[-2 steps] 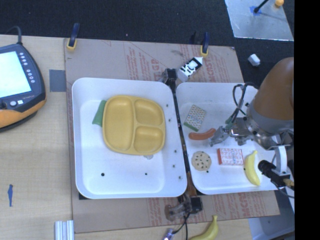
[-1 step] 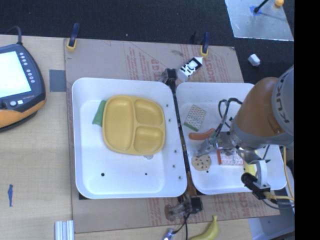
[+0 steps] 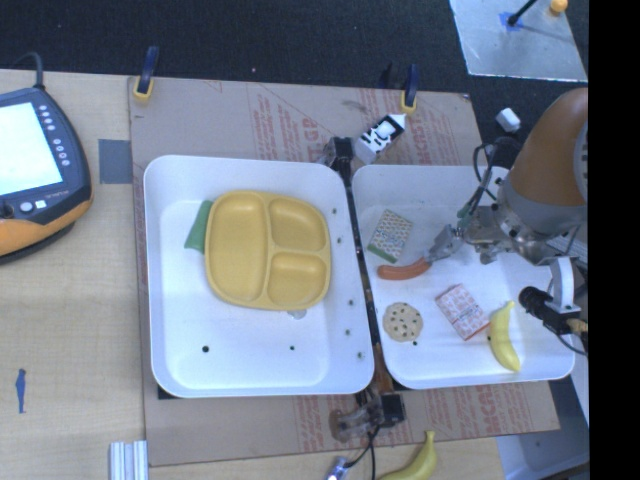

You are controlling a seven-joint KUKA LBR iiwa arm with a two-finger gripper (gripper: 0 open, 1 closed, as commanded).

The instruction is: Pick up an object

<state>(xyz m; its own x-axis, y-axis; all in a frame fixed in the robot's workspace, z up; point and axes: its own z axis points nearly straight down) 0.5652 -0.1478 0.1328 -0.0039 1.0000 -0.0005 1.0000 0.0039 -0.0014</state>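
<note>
**Reaching Into the Right Bin**

Hanging over the right bin (image 3: 560, 372), the gripper (image 3: 446, 240) sits just above the hot dog (image 3: 403, 268). Its fingers look a little apart and hold nothing. Nearby lie a cookie (image 3: 402, 321) and a banana (image 3: 503, 337).

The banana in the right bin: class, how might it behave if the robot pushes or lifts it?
The banana is curved and lies flat, so a push would probably spin or slide it rather than roll it. Its smooth-looking skin may slip in a narrow grip. It lies beside the bin's wall, which could crowd a grasp.
</note>
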